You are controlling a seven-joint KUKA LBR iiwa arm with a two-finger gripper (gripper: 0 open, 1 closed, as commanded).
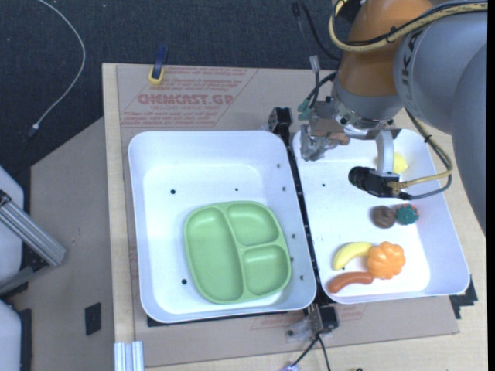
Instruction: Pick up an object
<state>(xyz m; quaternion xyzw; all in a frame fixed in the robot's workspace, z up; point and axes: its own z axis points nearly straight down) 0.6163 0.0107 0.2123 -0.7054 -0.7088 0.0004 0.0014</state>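
Note:
My gripper (319,141) hangs over the far left corner of the right bin (441,277), close to the divider between the two bins. Nothing shows in its grasp. Loose items lie in this bin, to the right of and nearer than the gripper: a yellow piece (399,163) partly hidden behind the arm, a brown lump (384,217), a teal lump (407,214), a yellow banana (351,253), an orange pumpkin (386,260) and a red sausage shape (349,281). The banana, pumpkin and sausage touch one another at the near side.
The left bin (155,161) holds a green divided plate (236,251) in its near half. A black part with a yellow cable (373,180) hangs below the arm over the right bin. The big grey and orange arm (387,45) covers the far right.

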